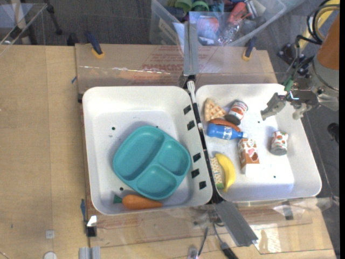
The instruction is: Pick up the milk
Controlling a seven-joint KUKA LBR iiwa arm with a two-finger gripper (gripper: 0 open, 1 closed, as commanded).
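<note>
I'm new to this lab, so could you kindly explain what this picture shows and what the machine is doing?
One camera fixed above the bench looks down at a slant on two white bins. The left bin holds a teal divided plate and a toy carrot. The right bin holds toy food: a milk carton, a banana, a blue bottle, a waffle slice and two cans. The robot arm reaches in from the right; its gripper hangs over the right bin, apart from the milk, holding nothing.

The milk [248, 152], a small red-brown and white carton, lies in the right bin beside the banana.
</note>
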